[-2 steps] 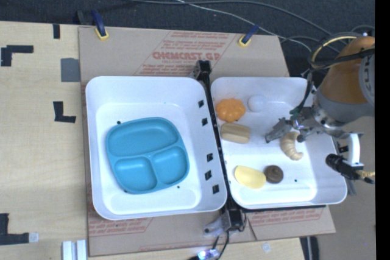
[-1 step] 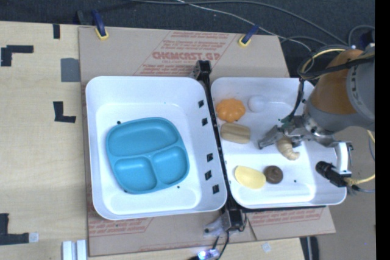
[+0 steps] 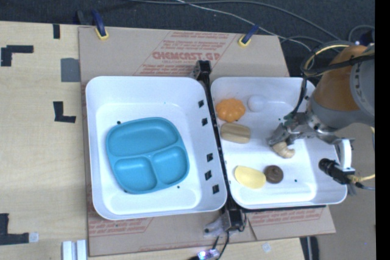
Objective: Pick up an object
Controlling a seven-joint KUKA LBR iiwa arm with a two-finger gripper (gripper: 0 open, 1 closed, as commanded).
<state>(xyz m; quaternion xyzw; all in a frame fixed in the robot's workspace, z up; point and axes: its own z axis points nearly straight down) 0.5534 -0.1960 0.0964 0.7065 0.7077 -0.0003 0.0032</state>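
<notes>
The right bin point(image 3: 304, 195) holds an orange round object point(image 3: 230, 109), a tan oblong piece point(image 3: 235, 133), a yellow lemon-like object point(image 3: 250, 176), a small dark brown round piece point(image 3: 274, 174), a white ball point(image 3: 255, 103) and a small beige item point(image 3: 283, 150). My gripper point(image 3: 282, 137) reaches in from the right and sits low, right over the beige item, touching or nearly touching it. Whether the item is between the fingers is hidden.
The left bin point(image 3: 97, 94) holds a blue divided plate point(image 3: 147, 153). A black divider point(image 3: 210, 131) runs between the bins. Both bins rest on a cardboard sheet point(image 3: 183, 52) held by clamps. Cables run across the dark floor behind.
</notes>
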